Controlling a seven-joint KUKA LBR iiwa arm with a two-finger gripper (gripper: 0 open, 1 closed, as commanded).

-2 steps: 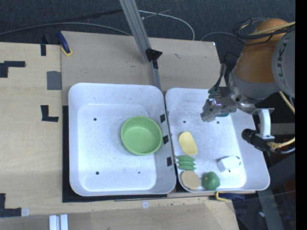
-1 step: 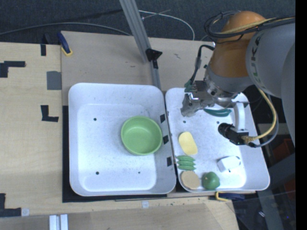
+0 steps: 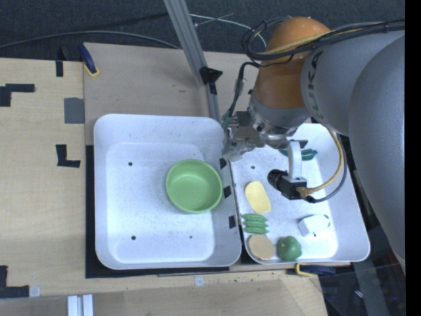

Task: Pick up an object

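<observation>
One pale yellow oval object [image 3: 257,197] lies under the gripper [image 3: 231,155], whose state I cannot tell.

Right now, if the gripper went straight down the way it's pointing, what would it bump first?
Probably the bare white floor of the right bin, near its top left corner. The gripper hangs there, though depth is hard to judge.

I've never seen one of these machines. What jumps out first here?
The big grey arm with its orange band looms over the right bin, above small items like a yellow piece. In the left bin sits one green bowl.
</observation>
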